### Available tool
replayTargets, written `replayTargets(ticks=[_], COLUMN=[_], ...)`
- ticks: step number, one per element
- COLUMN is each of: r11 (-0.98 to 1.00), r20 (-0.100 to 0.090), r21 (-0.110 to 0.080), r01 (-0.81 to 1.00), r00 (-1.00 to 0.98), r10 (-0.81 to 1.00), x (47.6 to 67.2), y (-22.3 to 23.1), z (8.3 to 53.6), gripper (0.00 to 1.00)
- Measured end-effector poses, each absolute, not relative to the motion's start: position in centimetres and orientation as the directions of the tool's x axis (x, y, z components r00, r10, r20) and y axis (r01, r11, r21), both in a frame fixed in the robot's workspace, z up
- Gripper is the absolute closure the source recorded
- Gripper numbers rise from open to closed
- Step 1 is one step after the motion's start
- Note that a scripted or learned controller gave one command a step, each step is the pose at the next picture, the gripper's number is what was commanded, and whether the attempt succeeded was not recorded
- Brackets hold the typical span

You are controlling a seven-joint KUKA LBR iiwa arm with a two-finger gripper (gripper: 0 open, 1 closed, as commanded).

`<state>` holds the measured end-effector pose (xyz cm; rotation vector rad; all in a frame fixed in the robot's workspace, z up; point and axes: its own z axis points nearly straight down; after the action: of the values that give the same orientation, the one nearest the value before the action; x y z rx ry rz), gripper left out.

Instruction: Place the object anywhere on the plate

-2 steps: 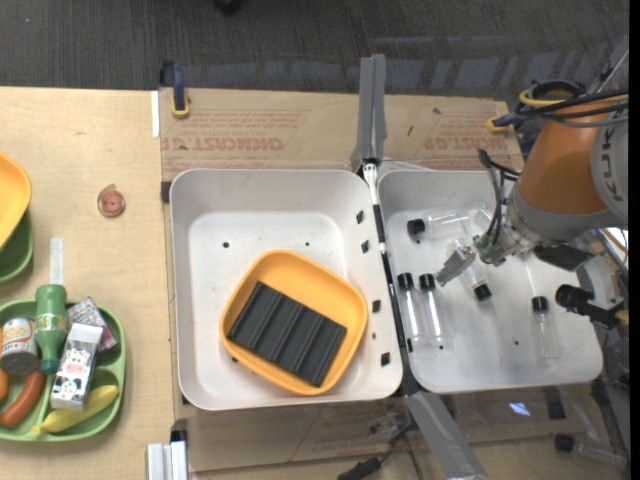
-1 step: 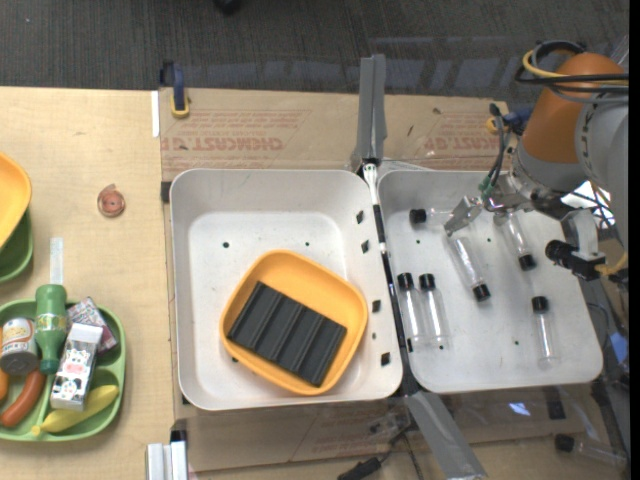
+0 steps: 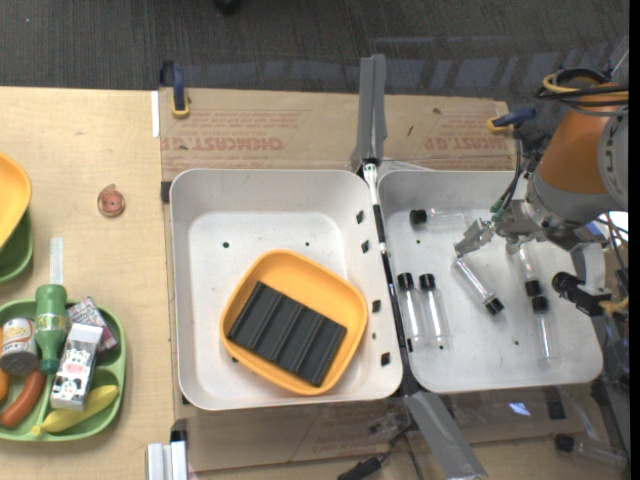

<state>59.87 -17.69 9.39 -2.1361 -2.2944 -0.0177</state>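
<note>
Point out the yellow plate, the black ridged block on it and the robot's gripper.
yellow plate (image 3: 252, 274): camera view, bare upper-left rim.
black ridged block (image 3: 287, 331): camera view, middle of its top.
gripper (image 3: 477, 238): camera view, fingertips.

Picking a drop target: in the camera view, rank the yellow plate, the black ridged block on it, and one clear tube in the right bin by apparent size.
1. yellow plate
2. black ridged block, lying on the plate
3. clear tube, much the smallest; the tubes beside it look alike
</note>
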Motion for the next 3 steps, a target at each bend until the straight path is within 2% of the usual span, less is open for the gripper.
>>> replayTargets(ticks=[1, 2, 3], r11=[-0.098, -0.184, -0.300], r20=[0.017, 0.038, 0.017], r21=[0.004, -0.010, -0.002], r01=[0.995, 0.983, 0.954], r00=[0.098, 0.184, 0.300], r10=[0.995, 0.982, 0.954], x=[57.8, 58.6, 56.9], y=[-17.4, -18.3, -17.2], z=[9.4, 9.4, 9.3], gripper=[0.00, 0.00, 0.00])
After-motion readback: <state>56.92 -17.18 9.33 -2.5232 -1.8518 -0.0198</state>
